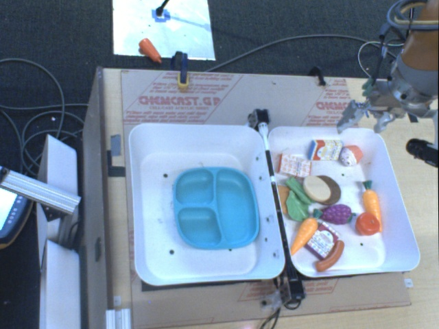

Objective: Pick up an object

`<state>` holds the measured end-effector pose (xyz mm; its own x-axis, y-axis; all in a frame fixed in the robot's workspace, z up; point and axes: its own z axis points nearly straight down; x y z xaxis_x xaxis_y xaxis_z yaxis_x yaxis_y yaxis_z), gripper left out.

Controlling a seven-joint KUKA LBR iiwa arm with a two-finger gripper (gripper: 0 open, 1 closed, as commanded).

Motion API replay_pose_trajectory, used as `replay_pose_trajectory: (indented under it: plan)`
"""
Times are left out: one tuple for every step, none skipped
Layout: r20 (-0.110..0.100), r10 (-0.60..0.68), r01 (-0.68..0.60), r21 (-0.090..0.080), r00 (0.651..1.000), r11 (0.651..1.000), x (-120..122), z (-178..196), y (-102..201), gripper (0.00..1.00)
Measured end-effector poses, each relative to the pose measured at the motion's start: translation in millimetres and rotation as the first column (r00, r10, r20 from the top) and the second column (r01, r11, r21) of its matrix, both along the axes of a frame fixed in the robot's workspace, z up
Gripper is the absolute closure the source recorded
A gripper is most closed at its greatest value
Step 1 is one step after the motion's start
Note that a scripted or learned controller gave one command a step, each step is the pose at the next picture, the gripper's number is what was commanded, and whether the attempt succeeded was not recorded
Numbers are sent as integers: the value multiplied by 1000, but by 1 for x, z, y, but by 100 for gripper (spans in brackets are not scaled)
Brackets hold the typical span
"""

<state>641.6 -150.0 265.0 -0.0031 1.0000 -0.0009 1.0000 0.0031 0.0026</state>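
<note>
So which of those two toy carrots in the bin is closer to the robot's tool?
The smaller orange plastic carrot by the right white bin's right wall, lying nearly upright; the other carrot lies slanted, lower left, farther from the tool.

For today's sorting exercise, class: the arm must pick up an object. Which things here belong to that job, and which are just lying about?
Belongs to the job:
- hand, above the right bin's far edge
- right bin
- toy foods in it: carrots, grapes, tomato, sausage

Lying about:
- blue tray in the left bin
- white sheet
- cables
</note>
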Motion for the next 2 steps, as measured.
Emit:
replay_pose_trajectory:
  plan:
    - [-5, -2, 2, 1, 1000, 1000, -46, -161, 17, 0]
    - [3, -1, 1, 0, 1000, 1000, 29, -174, -4, 0]
